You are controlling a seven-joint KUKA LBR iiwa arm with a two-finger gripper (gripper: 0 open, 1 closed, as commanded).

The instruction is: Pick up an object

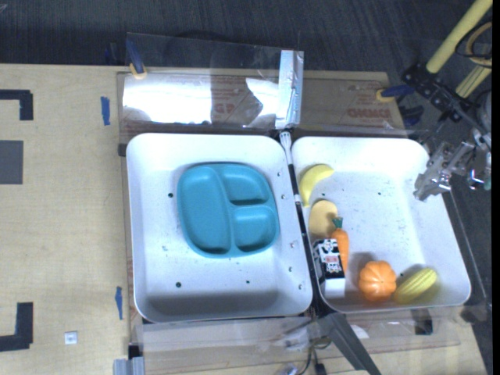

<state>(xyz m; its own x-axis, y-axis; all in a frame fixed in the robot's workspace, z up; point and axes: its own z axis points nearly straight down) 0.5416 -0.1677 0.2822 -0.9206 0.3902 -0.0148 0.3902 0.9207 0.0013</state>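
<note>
The tool [439, 180] sits at the right bin's [391, 156] far right rim; its grip state cannot be determined. Pickable items crowd that bin's left wall and front edge: a yellow piece [314, 180], a pale piece [322, 217], a carrot [341, 244], a black-and-white carton [330, 262], an orange pumpkin [376, 280] and a yellow-green piece [416, 283]. The bin's centre lies open. The left bin [148, 233] carries a blue divided plate [229, 208]. The tabletop [62, 209] is pale wood.

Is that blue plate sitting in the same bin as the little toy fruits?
No, the blue divided plate lies alone in the left bin, while the toy fruits are in the right bin.
</note>
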